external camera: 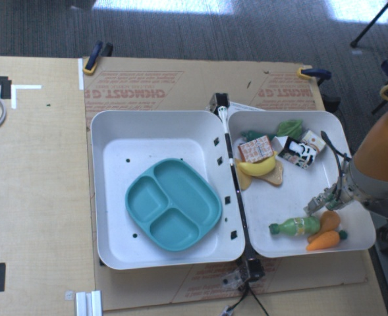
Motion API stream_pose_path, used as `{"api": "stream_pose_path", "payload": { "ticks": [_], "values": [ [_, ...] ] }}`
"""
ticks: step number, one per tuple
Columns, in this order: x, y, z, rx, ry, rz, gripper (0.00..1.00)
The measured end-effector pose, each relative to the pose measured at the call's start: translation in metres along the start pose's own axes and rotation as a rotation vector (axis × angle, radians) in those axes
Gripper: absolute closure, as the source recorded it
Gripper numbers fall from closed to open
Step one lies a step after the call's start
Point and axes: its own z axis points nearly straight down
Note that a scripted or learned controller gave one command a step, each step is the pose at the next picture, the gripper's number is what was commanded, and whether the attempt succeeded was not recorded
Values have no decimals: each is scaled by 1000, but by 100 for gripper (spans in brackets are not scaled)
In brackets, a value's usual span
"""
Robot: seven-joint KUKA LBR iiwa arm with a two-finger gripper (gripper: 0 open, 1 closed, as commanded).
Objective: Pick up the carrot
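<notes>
The carrot (324,241) is orange with a small green top and lies at the near right corner of the right bin (292,117), next to the front wall. A second rounded orange item (330,220) lies just behind it, touching it. My gripper (320,203) reaches in from the right and hangs low over the bin floor, just behind and left of that orange item and a short way above the carrot. Nothing shows between its tips. A green bottle (295,227) lies on its side just left of the carrot.
A banana (256,168), a red and white box (255,149), a black and white carton (300,153) and a green leafy item (289,128) crowd the right bin's back. A teal divided plate (174,204) sits in the left bin (114,176).
</notes>
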Motion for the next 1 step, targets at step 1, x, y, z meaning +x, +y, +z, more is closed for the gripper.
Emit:
{"api": "stream_pose_path", "payload": {
  "ticks": [1],
  "values": [
    [0, 0, 0, 0, 0, 0, 0]
  ]
}}
